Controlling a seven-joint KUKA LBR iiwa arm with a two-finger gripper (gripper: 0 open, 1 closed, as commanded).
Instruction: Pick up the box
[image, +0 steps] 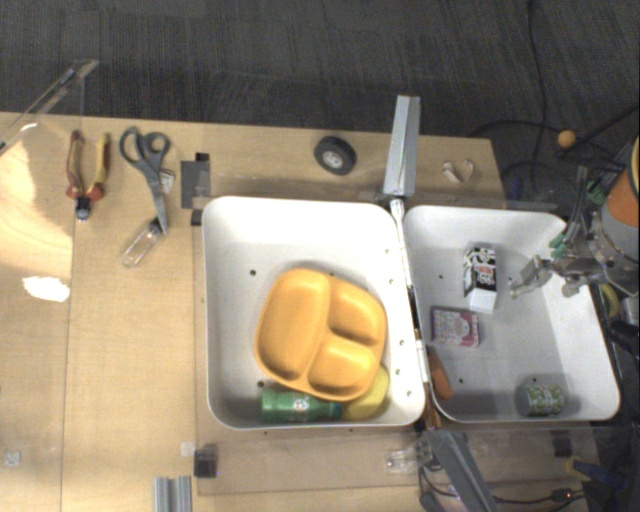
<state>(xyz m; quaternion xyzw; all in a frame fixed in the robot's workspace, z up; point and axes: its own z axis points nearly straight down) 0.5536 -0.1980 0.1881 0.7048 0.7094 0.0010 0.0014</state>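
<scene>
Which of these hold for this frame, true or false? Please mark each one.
1. The yellow divided tray lies in the left bin. True.
2. The black-and-white box is between the jaws. False: it rests on the right bin floor, apart from the gripper.
3. The scissors lie inside a bin. False: they lie on the bench.
4. A green can lies by the tray's near edge. True.

No writing can be read here: the black-and-white box, the flat pink packet and the green can each carry printed patterns or labels, but all of it is too small and blurred to make out
</scene>
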